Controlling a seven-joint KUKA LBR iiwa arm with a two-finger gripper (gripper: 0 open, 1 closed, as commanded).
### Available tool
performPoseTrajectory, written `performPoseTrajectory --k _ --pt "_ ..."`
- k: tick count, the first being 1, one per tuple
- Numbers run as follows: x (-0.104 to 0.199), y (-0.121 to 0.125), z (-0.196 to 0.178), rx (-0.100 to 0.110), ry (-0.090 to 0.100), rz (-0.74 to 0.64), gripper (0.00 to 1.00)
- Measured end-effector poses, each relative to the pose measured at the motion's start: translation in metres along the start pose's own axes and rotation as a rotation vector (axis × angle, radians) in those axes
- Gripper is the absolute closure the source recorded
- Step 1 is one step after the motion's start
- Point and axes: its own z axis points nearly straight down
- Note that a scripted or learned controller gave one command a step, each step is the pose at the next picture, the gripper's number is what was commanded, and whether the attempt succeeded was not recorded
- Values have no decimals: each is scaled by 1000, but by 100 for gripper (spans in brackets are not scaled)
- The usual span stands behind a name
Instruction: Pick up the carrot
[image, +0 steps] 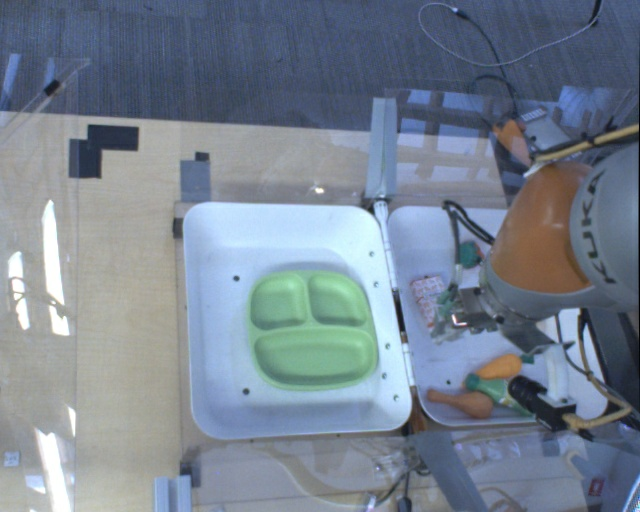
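The carrot (499, 367), orange with a green top, lies near the front of the right bin (420, 235). My gripper (452, 318) hangs low over that bin's middle, behind and to the left of the carrot and apart from it. It is right beside a pink and white patterned item (428, 293). The grey arm with its orange band covers much of the bin's right side.
A brown-orange drumstick-shaped toy (462, 403) lies at the right bin's front edge, left of the carrot. A small teal piece (467, 254) sits further back. The left bin (215, 300) holds a green divided plate (312, 330). A ridge between the bins runs just left of the gripper.
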Motion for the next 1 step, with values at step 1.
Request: performPoseTrajectory --k 1 --pt "-21 -3 0 1 0 -40 100"
